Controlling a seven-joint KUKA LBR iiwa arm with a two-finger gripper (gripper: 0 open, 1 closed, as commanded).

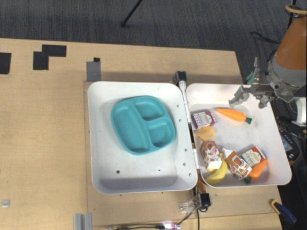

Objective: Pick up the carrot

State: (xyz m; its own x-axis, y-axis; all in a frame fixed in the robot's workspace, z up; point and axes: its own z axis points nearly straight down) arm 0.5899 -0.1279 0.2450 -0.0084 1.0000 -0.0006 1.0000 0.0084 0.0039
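Smooth pale wooden bench (43, 128), marked with a few black blocky patches near the far left. On it, left bin (103, 176): shallow white plastic, rounded corners, holding a teal compartment plate (143, 124) of matte plastic, oval, with one long section and two smaller ones. Just beside, touching along a metal clamp strip, right bin (278, 143), same shallow white plastic. Inside, toward the left wall: a glossy purple-and-white packet (203, 117), a small yellowish rounded piece (205, 132), a crinkled red-and-white packet (210, 151), a curved yellow banana (217, 173). Farther right, near the front rim: an orange-and-white carton-like packet (244, 160) and a stubby second carrot (257, 170) with a green end. Toward the back of that bin: carrot (231, 114), smooth, tapered, orange with a green stub pointing right, lying flat and alone on bare white floor. Above its right end, apart from it: gripper (251, 97), grey metal, fingers spread open with nothing between. Orange band and grey arm at the right edge.
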